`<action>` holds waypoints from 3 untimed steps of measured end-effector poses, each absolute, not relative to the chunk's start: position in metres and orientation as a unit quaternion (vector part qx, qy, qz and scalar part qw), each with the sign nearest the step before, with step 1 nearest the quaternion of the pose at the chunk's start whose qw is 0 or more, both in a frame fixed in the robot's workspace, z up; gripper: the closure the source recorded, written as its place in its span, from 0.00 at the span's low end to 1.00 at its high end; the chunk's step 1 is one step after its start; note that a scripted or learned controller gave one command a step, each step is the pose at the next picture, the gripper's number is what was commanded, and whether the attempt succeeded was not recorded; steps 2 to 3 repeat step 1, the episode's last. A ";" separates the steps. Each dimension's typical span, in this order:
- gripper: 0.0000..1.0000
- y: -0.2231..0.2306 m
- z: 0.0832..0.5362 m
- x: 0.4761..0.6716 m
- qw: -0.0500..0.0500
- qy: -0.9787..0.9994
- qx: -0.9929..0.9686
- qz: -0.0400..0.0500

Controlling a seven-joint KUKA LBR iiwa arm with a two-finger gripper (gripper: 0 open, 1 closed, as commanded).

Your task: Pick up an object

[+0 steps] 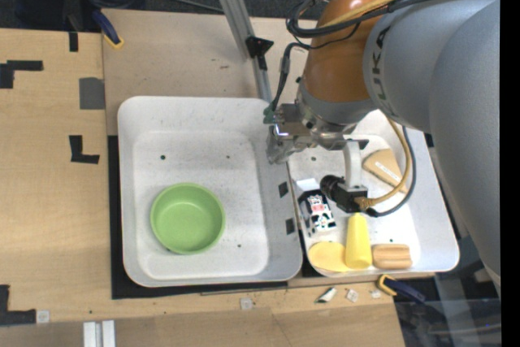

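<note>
- Objects for picking lie in the right bin (439, 252): a yellow block (357, 240) standing over a yellow disc (325, 257), a small brown piece (392, 257) beside them, a tan wedge (383, 166) further back, and a small black-and-white item (318, 211).
- In the left bin (138, 175) sits a green bowl (188, 218), alone, well apart from the arm.
- The gripper (286, 144) hangs at the dividing edge between both bins, under the orange band (345, 28).
- I cannot tell how the jaws stand; nothing is seen between them.
- My judgement: the step in hand is the approach, with no object lifted yet.
- The next move probably calls for choosing one target, placing the gripper directly above it, and then descending; the crowded yellow pieces may be difficult to separate.
</note>
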State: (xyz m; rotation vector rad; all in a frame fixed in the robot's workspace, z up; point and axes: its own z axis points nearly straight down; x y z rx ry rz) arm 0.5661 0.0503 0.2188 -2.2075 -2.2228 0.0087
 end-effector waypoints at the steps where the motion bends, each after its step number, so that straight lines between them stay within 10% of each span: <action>1: 1.00 0.100 0.231 0.538 0.005 -0.710 -0.704 0.003; 3: 1.00 0.100 0.231 0.538 0.005 -0.710 -0.704 0.003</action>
